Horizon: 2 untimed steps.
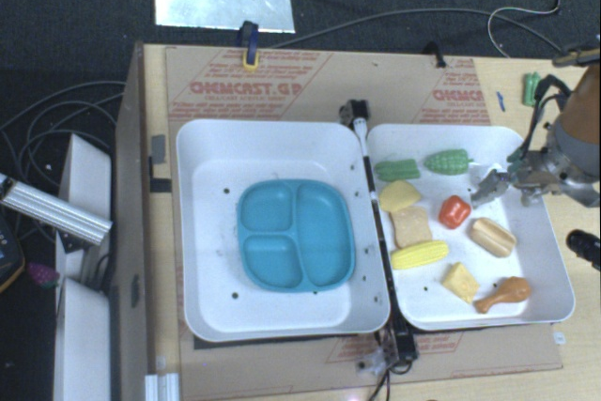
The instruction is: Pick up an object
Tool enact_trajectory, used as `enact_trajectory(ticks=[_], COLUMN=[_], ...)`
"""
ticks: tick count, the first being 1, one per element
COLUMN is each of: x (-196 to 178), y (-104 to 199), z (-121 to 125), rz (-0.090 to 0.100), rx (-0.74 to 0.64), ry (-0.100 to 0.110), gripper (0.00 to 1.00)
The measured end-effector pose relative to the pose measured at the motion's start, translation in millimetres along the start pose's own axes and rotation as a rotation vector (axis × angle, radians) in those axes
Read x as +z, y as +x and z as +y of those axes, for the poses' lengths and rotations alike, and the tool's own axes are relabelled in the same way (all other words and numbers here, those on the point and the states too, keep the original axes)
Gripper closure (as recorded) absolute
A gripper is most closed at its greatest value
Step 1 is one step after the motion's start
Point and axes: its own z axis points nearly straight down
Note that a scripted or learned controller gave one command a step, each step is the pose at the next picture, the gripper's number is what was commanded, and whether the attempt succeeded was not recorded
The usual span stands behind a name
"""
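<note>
The right bin point(545, 258) holds several toy foods. Among them are a red tomato point(454, 211), a hot dog bun point(492, 237), a corn cob point(420, 254), a chicken drumstick point(502, 293) and a cheese wedge point(460, 281). A green pea pod point(397, 169), a green pickle point(447, 161), a yellow lump point(398, 195) and a tan bread slice point(410, 225) lie there too. My gripper point(486, 186) hangs over the bin's upper right part, just up and right of the tomato, with nothing visibly in it.
A blue divided plate point(295, 233) lies in the left bin point(202, 202). A ridge point(374, 221) separates the two bins. The arm point(573, 146) reaches in from the right edge. Cables and a metal bar point(56, 209) lie off the bench to the left.
</note>
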Motion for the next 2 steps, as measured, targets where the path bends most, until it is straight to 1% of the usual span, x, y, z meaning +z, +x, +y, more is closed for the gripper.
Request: enact_trajectory(ticks=[1,2], x=[112,102], y=[30,30], z=[26,26], rz=[0.0,-0.001], rx=[0.0,-0.002], ry=[-0.001,-0.002], gripper=[0.0,1.0])
